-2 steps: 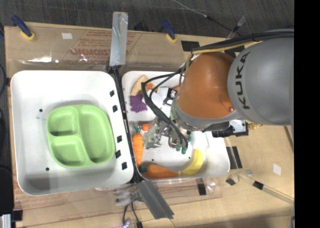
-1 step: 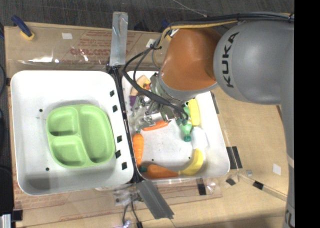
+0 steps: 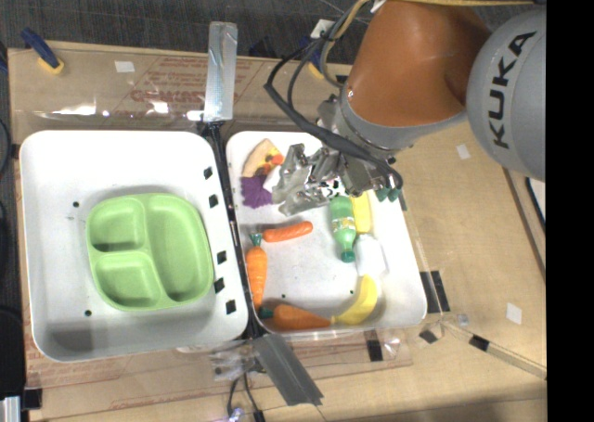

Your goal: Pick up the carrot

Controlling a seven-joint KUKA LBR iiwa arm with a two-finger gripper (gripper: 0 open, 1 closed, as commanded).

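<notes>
Looming largest, the grey-and-orange arm hangs its gripper point(image 3: 302, 179) (fingers' spread impossible to tell) over the right bin point(image 3: 408, 253), the carrot point(image 3: 288, 233) lying crosswise just below it.

You see two bins of smooth white plastic with a dull sheen; the left bin point(image 3: 56, 225) carries a matt, pale green plastic tray point(image 3: 148, 251). In the right bin point(image 3: 408, 262), the carrot point(image 3: 256, 270) by the left wall looks like glossy orange plastic, as do the yellow banana point(image 3: 364, 301) near the bottom right corner and the green bottle point(image 3: 342, 225). The gripper point(image 3: 302, 179) is bare grey metal, glinting. The bench point(image 3: 483, 253) looks like matt, pale wood board. The arm's orange band point(image 3: 413, 54) is smooth and satiny.
</notes>
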